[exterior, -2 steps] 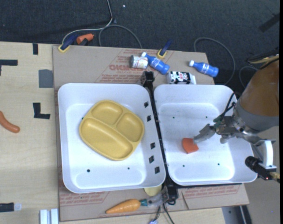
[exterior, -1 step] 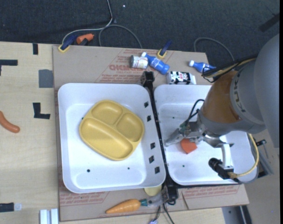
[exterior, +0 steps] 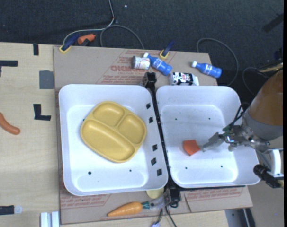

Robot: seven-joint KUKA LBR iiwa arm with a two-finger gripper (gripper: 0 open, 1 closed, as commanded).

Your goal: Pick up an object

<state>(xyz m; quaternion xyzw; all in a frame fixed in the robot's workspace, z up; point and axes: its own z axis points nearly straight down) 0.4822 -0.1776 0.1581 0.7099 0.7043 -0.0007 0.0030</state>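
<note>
Orange block [exterior: 191, 147] on the floor of the right bin [exterior: 200, 96] — just beside the pincer [exterior: 210, 144], to the view's left of its tip. No gap readable between tip and block; touching or a hair apart, hard to say. Pincer reaching in low from the right, pointed straight at the block. Open or closed — cannot tell at this slant. Block small, wedge-like, bright orange, matte, lying flat, long side roughly toward the pincer. Nothing gripped, as far as visible.
</note>
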